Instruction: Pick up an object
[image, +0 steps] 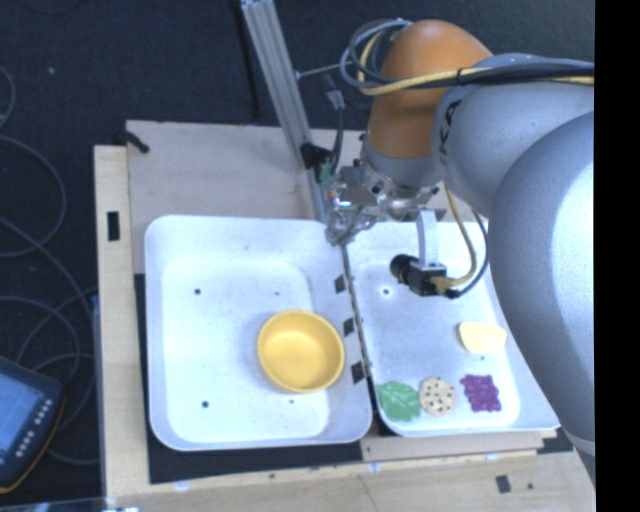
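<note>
A yellow bowl (299, 350) sits upright in the left bin (190, 300), toward its front right. In the right bin (400, 300) lie a pale yellow piece (482, 337), a green piece (399, 400), a round cookie (436, 396) and a purple piece (481, 392), all along the front. My gripper (345, 222) hangs at the far end of the divider between the two bins, well behind every object. The wrist and cables hide its fingers.
A slanted aluminium post (283, 95) rises behind the bins, right next to the gripper. A black cable clip (418, 275) hangs over the back of the right bin. The arm's grey body (540, 180) covers the right side.
</note>
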